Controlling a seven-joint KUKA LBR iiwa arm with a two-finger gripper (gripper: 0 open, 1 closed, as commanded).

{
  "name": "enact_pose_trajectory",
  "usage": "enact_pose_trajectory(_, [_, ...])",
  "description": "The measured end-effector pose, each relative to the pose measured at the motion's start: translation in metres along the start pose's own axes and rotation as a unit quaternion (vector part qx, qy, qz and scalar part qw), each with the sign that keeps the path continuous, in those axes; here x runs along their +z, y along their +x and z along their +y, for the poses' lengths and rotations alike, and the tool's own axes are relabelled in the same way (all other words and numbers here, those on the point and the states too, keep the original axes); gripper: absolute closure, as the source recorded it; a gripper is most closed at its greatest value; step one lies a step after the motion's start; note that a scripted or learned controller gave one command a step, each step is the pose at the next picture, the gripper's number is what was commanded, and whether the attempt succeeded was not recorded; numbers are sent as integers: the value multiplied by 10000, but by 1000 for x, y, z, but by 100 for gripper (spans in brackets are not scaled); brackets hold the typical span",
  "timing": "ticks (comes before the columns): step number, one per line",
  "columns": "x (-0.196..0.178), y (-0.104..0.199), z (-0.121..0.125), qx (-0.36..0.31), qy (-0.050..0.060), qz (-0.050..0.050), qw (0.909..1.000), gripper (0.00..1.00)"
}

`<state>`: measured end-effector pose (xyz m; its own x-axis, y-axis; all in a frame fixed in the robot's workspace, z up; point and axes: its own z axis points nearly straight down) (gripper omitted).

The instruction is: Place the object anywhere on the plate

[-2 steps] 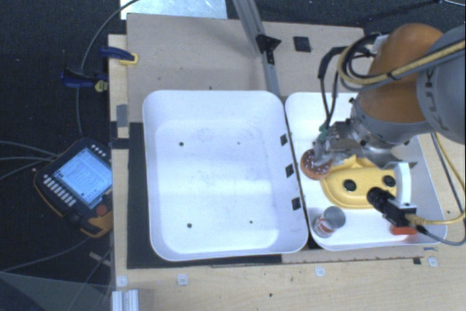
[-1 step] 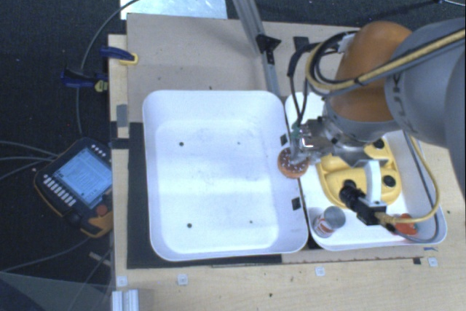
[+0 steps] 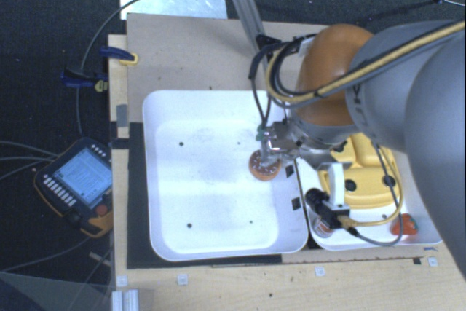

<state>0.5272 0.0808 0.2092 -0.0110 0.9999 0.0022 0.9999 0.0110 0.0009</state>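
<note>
Camera view: white bins [image 3: 211, 229] on brown bench [image 3: 182, 54], dark carpet [image 3: 51, 11] around; pincer [image 3: 271, 146] state perhaps unreadable.

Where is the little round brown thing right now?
The little round brown thing is in the left white bin, near its right edge, right under the gripper, with the yellow plate in the bin beside it.

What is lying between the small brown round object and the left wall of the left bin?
In the camera view, only bare white floor of the left bin lies between the small brown round object and that bin's left wall; no other item shows there.
</note>
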Motion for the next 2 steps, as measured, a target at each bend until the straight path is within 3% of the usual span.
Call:
enact_pose_trajectory(1, [4, 51, 5, 2, -1, 1, 10000, 100])
enact_pose_trajectory(2, [4, 48, 5, 30, 4, -7, 10000, 0])
